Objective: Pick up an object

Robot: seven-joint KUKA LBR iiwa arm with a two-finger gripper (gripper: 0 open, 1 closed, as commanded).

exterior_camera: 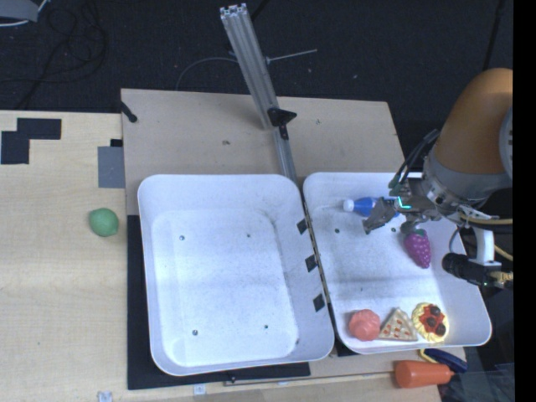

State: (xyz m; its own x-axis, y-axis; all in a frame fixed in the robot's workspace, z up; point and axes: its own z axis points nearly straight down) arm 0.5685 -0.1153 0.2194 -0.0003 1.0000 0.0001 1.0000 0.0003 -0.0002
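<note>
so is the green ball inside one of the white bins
No, the green ball lies on the bench outside the left bin.

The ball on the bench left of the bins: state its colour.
Green. The ball lies on the light wooden bench, clear of both bins, seen best in the camera view.

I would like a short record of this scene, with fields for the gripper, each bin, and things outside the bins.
gripper: over the right bin, near its upper part; finger state unclear
right bin: blue bottle, purple grapes, red ball, pizza slice, round tart
left bin: white, beside the right bin
outside bins: green ball on the bench at left; orange item below the right bin
</note>
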